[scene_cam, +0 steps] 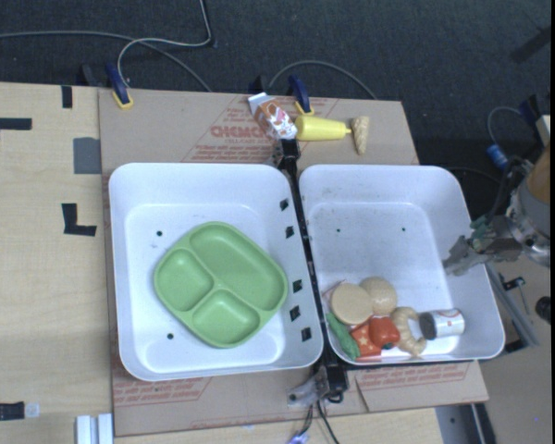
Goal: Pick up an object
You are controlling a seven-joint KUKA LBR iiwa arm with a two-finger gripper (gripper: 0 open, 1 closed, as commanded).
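Nothing picked up yet: gripper (462,252) sits at right bin's (388,188) right rim, can't tell its state, nothing seen in it. Toy food pile (375,317) lies in that bin's front edge; whole grasp still left.

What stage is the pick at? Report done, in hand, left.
Done: nothing looks lifted; the toy food pile lies in the right bin at its near edge, and the green divided plate sits in the left bin.
In hand: the pincer sits at the right bin's right rim.
Left: reaching, grasping, lifting.
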